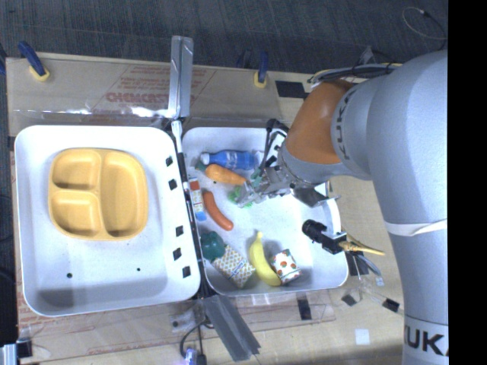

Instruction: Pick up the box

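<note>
The box (232, 265) is small, with a checked pale pattern, and lies near the front left corner of the right bin (323, 280). It rests beside a banana (262, 261) and below a teal object (211, 244). My gripper (255, 189) hangs low over the middle of the right bin, well behind the box and apart from it. Its tip sits by a small greenish item (243, 197), between an orange carrot-like piece (224, 175) and a reddish sausage (218, 211).
A blue bottle (232, 159) lies at the back of the right bin, and a dotted cup (285, 266) stands right of the banana. A thin tube (196, 198) lies along the bin's left wall. The left bin (46, 287) holds a yellow divided tray (97, 192).
</note>
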Robot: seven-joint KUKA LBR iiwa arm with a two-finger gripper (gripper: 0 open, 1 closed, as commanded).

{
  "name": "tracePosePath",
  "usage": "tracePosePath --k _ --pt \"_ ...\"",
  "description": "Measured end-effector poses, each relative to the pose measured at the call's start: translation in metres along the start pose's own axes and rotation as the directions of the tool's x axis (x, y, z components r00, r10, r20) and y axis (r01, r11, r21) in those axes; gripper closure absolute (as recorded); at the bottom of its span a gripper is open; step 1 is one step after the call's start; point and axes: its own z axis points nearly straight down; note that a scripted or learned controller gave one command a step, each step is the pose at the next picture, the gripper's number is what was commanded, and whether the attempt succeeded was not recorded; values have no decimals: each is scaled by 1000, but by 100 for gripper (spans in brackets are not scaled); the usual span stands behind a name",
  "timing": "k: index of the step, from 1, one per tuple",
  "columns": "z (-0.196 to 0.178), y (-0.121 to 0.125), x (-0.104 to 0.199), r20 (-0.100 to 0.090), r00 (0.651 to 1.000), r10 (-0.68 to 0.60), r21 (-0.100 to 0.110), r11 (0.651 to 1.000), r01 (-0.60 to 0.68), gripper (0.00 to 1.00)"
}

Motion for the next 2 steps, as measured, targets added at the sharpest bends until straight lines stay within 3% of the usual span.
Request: tracePosePath --k 1,2 --pt "0 0 0 0 1000 0 0 1000 0 0" --pt "-10 1 1 0 1000 -5 0 1000 5 100"
